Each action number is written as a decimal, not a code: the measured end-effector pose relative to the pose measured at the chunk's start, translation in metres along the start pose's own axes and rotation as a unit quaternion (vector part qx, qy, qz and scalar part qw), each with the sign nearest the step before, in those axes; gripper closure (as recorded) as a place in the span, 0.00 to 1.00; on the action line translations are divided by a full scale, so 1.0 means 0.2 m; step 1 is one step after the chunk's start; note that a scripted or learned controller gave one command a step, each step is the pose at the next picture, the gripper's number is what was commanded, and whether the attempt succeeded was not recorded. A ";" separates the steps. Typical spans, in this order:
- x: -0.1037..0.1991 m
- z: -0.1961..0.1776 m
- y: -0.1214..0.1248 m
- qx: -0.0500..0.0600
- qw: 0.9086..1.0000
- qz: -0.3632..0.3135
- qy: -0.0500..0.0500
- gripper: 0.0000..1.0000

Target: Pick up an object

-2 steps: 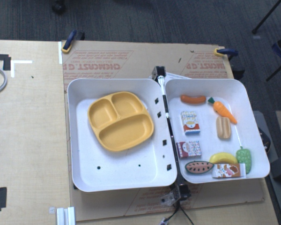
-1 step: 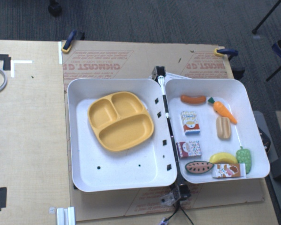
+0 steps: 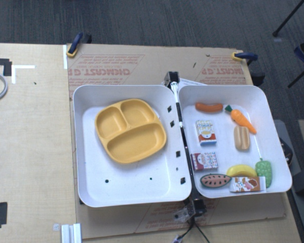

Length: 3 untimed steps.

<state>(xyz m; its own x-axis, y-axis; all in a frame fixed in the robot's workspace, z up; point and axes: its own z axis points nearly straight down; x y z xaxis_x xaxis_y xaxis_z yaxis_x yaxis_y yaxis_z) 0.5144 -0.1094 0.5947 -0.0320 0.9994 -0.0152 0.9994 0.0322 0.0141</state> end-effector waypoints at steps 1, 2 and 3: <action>0.00 -0.04 0.01 -0.001 1.000 -0.001 -0.001 1.00; 0.00 -0.09 0.02 -0.002 1.000 -0.003 -0.002 1.00; 0.00 -0.13 0.03 -0.003 1.000 -0.004 -0.003 1.00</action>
